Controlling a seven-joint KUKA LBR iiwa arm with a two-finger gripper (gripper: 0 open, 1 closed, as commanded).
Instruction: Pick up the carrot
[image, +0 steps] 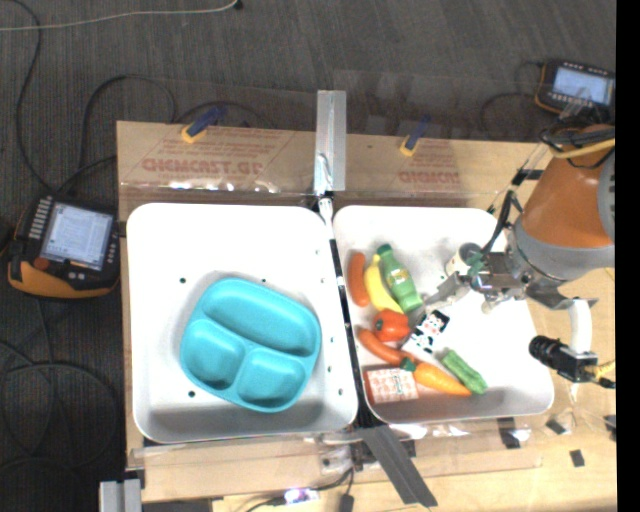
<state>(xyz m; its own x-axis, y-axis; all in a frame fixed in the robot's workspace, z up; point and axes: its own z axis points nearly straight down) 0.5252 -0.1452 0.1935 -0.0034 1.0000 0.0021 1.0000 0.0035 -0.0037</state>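
Lying below claw (432, 296), carrot (440, 377), apart

Even overhead light, moderately bright — white bins (230, 225) nearly blown out. Soft short shadows under objects. Slightly soft focus overall; dark carpet (60, 90) murky.

The floor (150, 50) is dark grey carpet. Thin black cables (40, 60) run across it. The brown wooden worktop (230, 155) sits in the middle of the floor. A small screen box with an orange edge (62, 245) lies on the carpet, left of the worktop. Another screen box (578, 88) lies past the worktop's far right corner. Two blue and yellow clamps (200, 122) grip the worktop's far edge.
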